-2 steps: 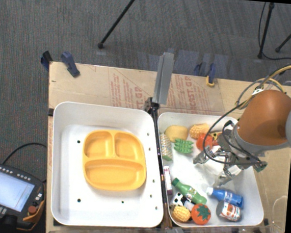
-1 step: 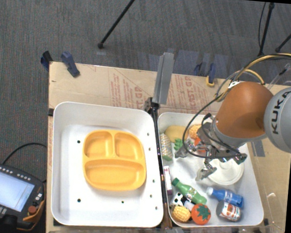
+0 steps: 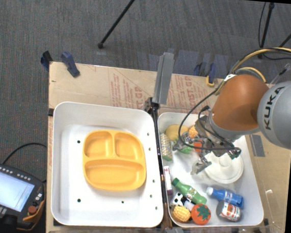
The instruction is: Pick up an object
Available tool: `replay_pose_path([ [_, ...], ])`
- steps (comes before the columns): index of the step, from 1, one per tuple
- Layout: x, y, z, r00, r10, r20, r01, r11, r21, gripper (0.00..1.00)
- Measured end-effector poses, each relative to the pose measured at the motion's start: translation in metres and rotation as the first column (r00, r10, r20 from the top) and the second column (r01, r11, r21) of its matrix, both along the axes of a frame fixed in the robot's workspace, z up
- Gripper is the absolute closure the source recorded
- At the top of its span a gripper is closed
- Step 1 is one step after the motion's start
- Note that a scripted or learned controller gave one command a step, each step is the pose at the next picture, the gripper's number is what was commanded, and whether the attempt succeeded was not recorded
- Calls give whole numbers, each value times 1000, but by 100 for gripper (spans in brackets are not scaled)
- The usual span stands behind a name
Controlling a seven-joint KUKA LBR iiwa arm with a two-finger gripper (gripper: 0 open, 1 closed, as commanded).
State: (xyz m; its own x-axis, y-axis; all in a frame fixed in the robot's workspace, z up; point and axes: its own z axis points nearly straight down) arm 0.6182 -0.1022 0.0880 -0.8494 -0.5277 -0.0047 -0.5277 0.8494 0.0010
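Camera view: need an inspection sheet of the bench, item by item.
Surface: bench bears a left bin and a right bin side by side.
Job's things: right bin holds a green bottle, blue bottle, can, tomato, corn, white plate and more under the arm.
Clutter: yellow tray in the left bin.
Hand: low over the right bin by the white plate; grip cannot be judged.
Cables: yellow and black ones loop over the arm; a black one runs on the floor at left.
Surroundings: pendant lower left, tripod legs on carpet, blue clamps at the bench edge.
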Motion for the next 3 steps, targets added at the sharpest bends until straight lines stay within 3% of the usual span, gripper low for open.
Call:
replay_pose_path([
  [1,14,14,1,997,-74,1,74,997,-1,0],
  [2,26,2,1,978,-206,1,206,978,0,0],
  [3,27,3,12,979,-205,6,205,979,3,100],
])
